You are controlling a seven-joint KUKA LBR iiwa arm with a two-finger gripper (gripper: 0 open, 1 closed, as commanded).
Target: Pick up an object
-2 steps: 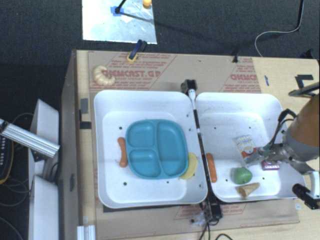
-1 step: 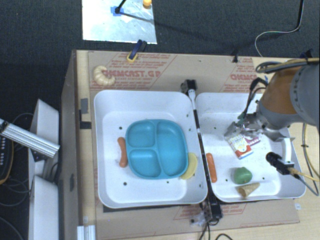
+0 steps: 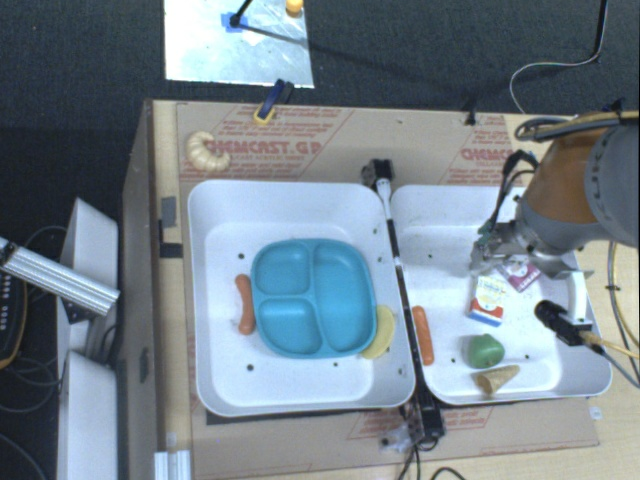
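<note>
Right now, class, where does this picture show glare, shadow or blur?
Camera view: the silver sheet at the top glares pale; the blue tray casts only soft shadow in the left bin; the gripper looks blurred above the small carton.

Smooth glossy white plastic bins (image 3: 215,268), matt blue plastic tray (image 3: 310,296), printed brown cardboard (image 3: 420,140) beneath, shiny foil sheet (image 3: 237,30), dark carpet (image 3: 70,78)

Carton (image 3: 489,299): small white box, blue print, red bottom edge; lying flat, right bin, centre-right of frame.
Green ball (image 3: 485,349): rounded, just below the carton.
Cone (image 3: 497,378): tan, on its side, lower right.
Right sausage (image 3: 424,334): orange-red, along the bin's left wall.
</note>
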